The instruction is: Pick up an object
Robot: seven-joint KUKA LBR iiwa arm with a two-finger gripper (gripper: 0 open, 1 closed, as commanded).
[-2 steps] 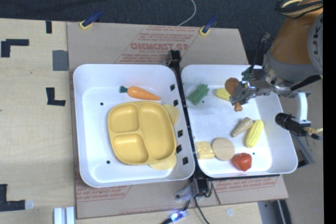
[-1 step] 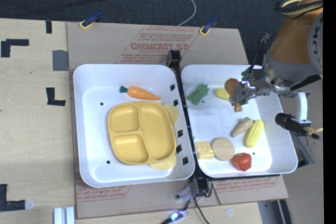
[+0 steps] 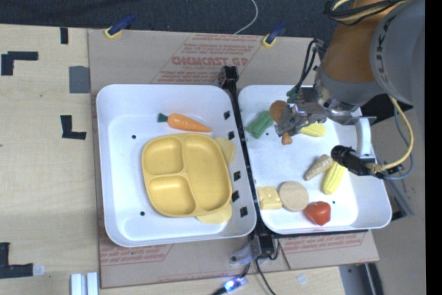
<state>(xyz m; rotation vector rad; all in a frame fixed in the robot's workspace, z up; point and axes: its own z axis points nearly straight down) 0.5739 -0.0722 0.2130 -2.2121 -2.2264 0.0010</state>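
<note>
Your pincer [image 3: 289,122] hangs over the right bin [image 3: 366,214], upper centre-right – I cannot tell open/closed – near green toy [image 3: 260,124].

Red lettering on the cardboard sheet [image 3: 207,55]

Faint, upside-down print runs along its far edge, above the bins; the words cannot be read.

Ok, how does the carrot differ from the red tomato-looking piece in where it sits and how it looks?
The carrot lies in the left bin, just above the yellow divided plate; the red piece sits in the right bin near its front edge. The carrot is orange, long and tapered with a green end; the red piece is short and rounded. Both lie apart from the gripper.
</note>
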